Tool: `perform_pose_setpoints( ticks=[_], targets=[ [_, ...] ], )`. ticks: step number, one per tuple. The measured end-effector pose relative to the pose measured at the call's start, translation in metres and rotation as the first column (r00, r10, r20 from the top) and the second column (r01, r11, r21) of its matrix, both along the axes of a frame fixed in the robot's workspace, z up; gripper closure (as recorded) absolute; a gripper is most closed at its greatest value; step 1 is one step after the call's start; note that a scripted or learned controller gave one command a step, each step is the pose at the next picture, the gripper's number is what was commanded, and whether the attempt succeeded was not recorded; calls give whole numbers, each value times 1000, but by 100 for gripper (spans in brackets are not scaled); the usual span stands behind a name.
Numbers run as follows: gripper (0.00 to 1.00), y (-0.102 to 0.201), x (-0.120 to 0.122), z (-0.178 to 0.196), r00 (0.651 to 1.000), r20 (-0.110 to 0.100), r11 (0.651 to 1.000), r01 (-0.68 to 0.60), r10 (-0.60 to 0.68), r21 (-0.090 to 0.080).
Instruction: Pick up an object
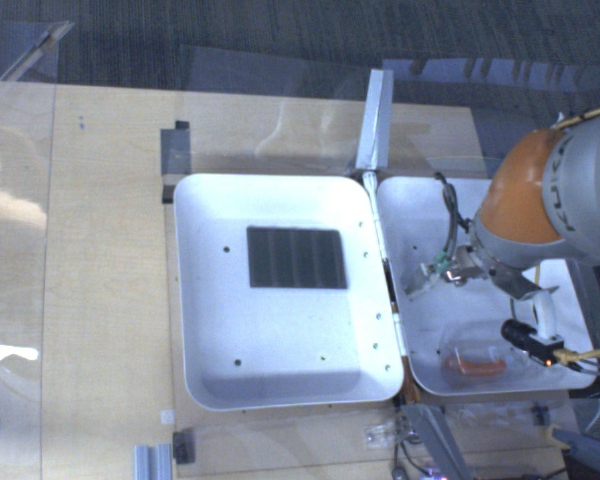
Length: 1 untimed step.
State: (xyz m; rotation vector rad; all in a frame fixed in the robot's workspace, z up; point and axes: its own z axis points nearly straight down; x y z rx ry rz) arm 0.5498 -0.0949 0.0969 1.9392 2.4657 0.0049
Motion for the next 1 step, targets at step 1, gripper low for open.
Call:
perform_pose_setpoints(
  ticks=[1],
  targets=[
    [0,-28,78,-9,967,5,967,256,-256,0]
  ],
)
